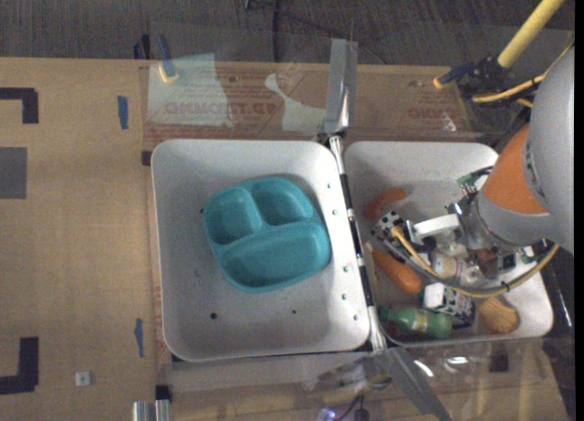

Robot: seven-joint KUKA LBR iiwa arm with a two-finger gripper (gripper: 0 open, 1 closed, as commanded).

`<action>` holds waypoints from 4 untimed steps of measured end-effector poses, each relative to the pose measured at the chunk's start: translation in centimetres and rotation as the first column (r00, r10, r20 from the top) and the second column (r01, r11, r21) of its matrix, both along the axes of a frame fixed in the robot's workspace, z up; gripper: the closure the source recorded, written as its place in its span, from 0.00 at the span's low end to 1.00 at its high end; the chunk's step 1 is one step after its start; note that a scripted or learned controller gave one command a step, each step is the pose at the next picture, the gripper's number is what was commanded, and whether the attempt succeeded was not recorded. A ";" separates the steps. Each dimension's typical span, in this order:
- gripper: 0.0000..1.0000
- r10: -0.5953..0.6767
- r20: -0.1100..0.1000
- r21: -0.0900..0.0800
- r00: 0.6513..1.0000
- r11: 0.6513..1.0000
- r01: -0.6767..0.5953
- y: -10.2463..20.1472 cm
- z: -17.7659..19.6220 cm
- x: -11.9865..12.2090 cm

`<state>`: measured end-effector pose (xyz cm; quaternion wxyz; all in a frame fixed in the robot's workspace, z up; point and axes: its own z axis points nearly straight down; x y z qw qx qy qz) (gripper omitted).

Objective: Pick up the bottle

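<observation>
The bottle [422,322] is green with a dark red cap end and lies on its side along the near wall of the right bin [401,165]. My gripper [450,257] reaches down into the middle of that bin, among cables and small items, a little above and to the right of the bottle. The grey arm with its orange band [511,186] comes in from the right and covers part of the bin's right side. Nothing can be made out in the gripper's hold.
A teal divided plate [265,232] lies in the left bin [182,182]. The right bin also holds an orange carrot-like piece [399,269], a reddish-orange piece [388,200], a brown bun [498,315] and a small black-and-white block [434,298].
</observation>
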<state>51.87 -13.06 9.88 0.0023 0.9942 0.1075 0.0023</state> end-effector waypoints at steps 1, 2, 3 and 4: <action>1.00 0.005 0.002 0.010 1.000 1.000 -0.005 -8.2 -0.9 5.5; 1.00 0.010 -0.001 0.011 1.000 1.000 -0.010 -8.1 0.0 5.5; 1.00 0.012 -0.008 0.005 1.000 1.000 -0.012 -7.4 9.5 1.8; 1.00 -0.012 -0.007 0.004 1.000 1.000 0.012 -4.3 19.3 -2.7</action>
